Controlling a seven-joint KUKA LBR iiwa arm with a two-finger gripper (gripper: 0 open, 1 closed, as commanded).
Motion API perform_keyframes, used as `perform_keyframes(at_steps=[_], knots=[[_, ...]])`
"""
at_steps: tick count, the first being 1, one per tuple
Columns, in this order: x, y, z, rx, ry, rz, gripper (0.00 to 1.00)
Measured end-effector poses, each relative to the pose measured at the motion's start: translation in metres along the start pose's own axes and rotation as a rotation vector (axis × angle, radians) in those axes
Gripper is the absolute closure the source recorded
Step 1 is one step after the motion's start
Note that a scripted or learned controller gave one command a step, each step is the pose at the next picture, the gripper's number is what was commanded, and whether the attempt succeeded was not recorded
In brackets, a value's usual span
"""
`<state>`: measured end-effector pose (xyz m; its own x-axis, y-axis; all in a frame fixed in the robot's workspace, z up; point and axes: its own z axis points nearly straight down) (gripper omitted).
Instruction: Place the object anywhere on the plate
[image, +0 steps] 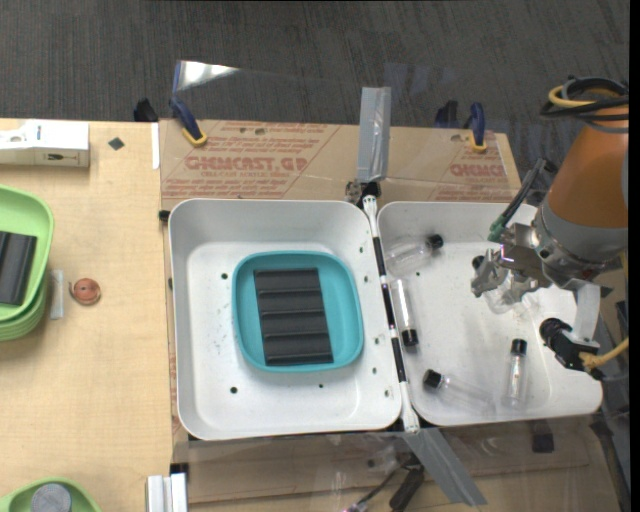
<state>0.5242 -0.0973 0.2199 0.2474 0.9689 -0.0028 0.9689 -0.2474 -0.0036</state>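
Two white bins share the bench, and the claw (497, 283) (its grip state I cannot tell) hovers in the right bin (560, 400), clear vials (516, 368) just below it, so it should descend squarely before carrying one left to the teal plate (245, 300).

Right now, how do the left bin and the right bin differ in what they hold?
The left bin holds a teal plate with a dark ribbed insert; the right bin holds several small clear vials with black caps, scattered. The gripper is over the right bin, not the left bin. Both are shallow, white and side by side.
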Motion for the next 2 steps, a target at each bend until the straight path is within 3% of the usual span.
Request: perform_keyframes(at_steps=[1, 2], knots=[[0.0, 0.0, 0.0, 0.0, 0.0, 0.0, 0.0], [-0.06, 0.03, 0.025, 0.0, 0.0, -0.013, 0.0]])
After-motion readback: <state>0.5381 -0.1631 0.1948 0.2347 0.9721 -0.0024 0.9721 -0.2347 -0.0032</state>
